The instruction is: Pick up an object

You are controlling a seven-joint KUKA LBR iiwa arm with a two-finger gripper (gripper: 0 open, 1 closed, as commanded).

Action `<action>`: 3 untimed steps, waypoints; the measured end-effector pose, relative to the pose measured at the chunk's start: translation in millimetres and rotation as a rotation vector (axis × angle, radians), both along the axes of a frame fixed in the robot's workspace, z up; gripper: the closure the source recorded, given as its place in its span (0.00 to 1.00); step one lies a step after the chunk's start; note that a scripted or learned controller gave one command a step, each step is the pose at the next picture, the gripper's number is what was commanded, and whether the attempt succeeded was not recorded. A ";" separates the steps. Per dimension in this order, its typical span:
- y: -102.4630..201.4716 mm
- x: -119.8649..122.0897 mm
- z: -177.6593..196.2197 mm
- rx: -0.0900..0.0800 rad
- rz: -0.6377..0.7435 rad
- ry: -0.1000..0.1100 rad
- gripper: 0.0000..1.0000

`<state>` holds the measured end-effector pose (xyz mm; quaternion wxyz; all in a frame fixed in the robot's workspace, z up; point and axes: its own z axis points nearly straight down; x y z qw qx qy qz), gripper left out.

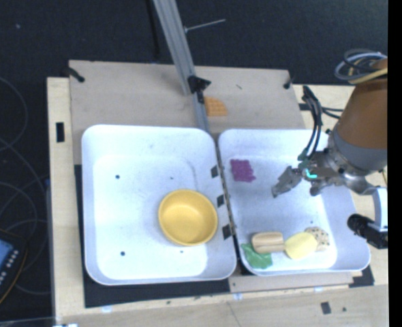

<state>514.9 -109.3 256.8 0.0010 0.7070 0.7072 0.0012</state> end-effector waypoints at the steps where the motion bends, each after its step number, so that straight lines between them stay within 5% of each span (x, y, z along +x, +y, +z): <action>1: 2.6 -1.8 -42.9 -0.002 -0.002 0.005 0.00; 3: 4.2 -2.3 -140.7 -0.002 -0.002 0.007 0.00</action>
